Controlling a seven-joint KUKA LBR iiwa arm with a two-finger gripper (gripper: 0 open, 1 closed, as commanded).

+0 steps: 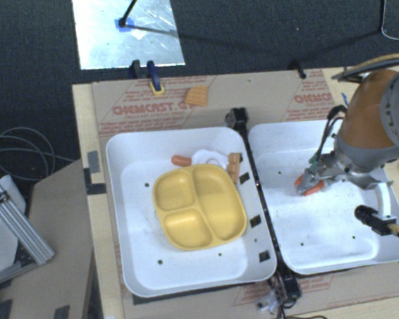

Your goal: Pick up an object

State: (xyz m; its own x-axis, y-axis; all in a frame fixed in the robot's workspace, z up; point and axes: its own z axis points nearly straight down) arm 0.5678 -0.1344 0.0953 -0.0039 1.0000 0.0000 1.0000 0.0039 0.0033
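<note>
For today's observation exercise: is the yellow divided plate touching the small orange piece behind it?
Apart. The camera view shows white between the yellow divided plate and the small orange piece.

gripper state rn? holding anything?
Gripper: low in the right bin, at an orange object. Whether it is open, closed or gripping that object cannot be told.

A single fixed camera looked down at a slant from above the bench [129,99], taking in both white bins [131,219]; the gripper [308,181] entered from its right side.
</note>
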